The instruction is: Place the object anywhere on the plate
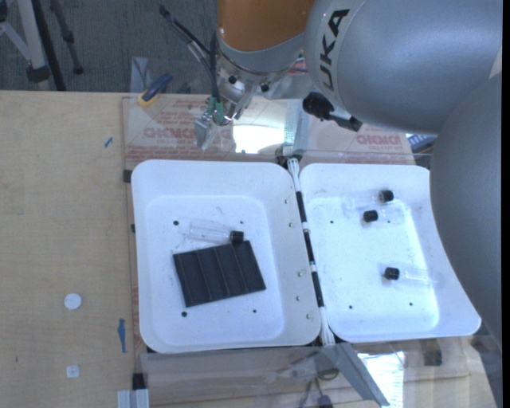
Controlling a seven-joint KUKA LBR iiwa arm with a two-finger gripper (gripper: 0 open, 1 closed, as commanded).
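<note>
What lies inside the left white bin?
The left white bin holds a dark ribbed rectangular plate and a clear vial with a black cap by the plate's upper edge. Anything beneath the plate is covered.

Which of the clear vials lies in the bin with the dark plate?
The vial in the left bin, touching the plate's top edge; the others lie in the right bin.

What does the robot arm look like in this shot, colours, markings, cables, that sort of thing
The arm is a bulky, rounded grey casing with black KUKA lettering, partly cut off. An orange band rings it above the wrist. Below that sits a silvery metal section leading to a small gripper with greenish parts. Thin black cables run alongside the wrist.
</note>
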